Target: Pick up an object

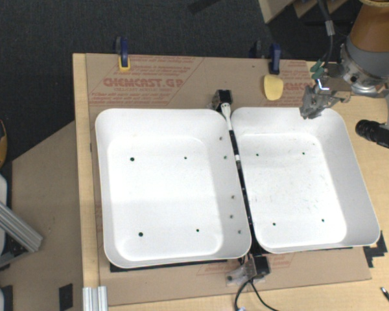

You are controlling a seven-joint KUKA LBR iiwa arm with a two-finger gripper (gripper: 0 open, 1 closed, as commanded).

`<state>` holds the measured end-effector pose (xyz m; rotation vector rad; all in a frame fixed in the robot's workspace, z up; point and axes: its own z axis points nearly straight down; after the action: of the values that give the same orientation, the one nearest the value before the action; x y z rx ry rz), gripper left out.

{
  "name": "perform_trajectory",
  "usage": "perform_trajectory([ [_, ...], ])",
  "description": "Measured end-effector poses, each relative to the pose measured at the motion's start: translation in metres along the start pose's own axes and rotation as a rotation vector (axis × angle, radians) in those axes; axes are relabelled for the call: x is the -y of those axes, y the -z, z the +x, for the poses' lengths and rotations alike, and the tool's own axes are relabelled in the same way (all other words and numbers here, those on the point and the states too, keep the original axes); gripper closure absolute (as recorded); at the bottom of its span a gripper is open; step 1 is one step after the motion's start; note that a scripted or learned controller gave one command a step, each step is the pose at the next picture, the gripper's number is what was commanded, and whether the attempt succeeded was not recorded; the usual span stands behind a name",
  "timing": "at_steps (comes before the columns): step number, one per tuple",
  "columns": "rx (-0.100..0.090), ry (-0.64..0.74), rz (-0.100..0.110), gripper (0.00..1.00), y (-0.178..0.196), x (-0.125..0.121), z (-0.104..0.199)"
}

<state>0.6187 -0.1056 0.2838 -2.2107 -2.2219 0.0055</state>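
Yellow object [273,87] is lain outside the bins; gripper [310,111] is poised nearby, its opening indiscernible; repositioning is needed.

There are two white bins: the left bin [117,173] and the right bin [350,173], side by side in the middle of the frame. Each bin has four small dark dots on its floor, so eight dots together. At the upper edge of the table [84,238] there are two blue clamps, one [122,47] at the upper left and one [275,56] at the upper middle. One pale yellow object [273,87] lies just under the second clamp. There is one arm [373,37] with one tool [311,105], in the upper right.
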Motion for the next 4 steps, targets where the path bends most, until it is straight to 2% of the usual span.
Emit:
perform_trajectory([
  [1, 0.004, 0.0, -0.02, 1.0, 0.128, -0.01, 0.055],
  [2, 0.001, -0.002, 0.004, 1.0, 0.011, -0.024, 0.079],
  [3, 0.004, -0.005, -0.012, 1.0, 0.045, -0.014, 0.069],
  [4, 0.001, 0.0, -0.004, 1.0, -0.044, -0.05, 0.134],
])
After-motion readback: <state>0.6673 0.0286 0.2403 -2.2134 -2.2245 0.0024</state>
